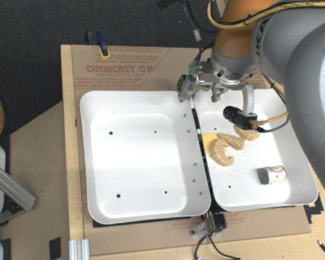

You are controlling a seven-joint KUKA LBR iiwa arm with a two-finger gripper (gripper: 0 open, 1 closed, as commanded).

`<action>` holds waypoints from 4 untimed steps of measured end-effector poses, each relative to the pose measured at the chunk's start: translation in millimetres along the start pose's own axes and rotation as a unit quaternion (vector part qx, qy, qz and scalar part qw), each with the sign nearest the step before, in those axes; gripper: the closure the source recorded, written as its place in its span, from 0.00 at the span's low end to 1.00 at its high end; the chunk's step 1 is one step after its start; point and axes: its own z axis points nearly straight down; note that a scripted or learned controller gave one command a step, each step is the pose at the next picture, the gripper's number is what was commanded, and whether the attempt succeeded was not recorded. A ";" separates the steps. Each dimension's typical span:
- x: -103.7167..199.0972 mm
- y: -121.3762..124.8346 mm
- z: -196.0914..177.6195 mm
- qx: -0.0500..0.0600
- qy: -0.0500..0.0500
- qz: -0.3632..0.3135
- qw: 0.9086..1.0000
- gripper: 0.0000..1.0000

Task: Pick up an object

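Go for the tan, croissant-shaped piece (222, 155), just beside the seam (199, 145) where the two shallow white plastic bins (135, 161) meet, on the arm's side; it looks light and perhaps soft, so grip across its thick middle. The gripper (197, 86) hangs over the seam's far end, and you cannot tell whether it is open or closed. Count roughly three tan pieces, one flat yellow scrap (208, 141) against the seam, and one small grey-and-white cylinder (272, 175) farther off.

Grey arm (295, 42) reaching from right, wrist (235, 50) bent downward, gripper (202, 90) pointing down
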 end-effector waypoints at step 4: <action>-154.3 9.7 107.1 0.008 -0.002 0.005 1.000 0.00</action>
